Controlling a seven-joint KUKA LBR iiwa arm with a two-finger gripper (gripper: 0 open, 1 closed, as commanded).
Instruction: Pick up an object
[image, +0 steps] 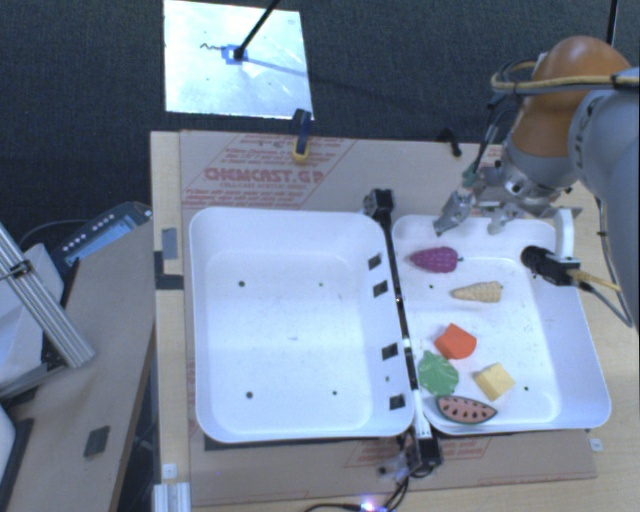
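From the fixed camera above, the arm (580, 100) reaches in over the far end of the right bin (575, 345), and the hand (478, 212) hangs above that bin's far rim with its fingers spread apart and nothing between them. It is tilted, with one finger (450, 213) pointing down toward the toys, which fits an approach not yet carried down to a grasp.

All the loose things lie in this one bin, probably so that any of them can be picked from the same reach. The purple fruit (435, 260) sits just below and slightly to the camera's left of the hand, the closest piece and the likeliest target. The corn (477, 292) lies a little farther toward the camera, near but apart from the fruit. Farther again from the hand are the orange block (456, 341), the green leaf (437, 373), the yellow cube (493, 381) and the melon slice (466, 409), clustered at the bin's near end, well apart from the fingers.

The left bin (295, 320) lies beside the hand across the divider, on the counter (255, 170).
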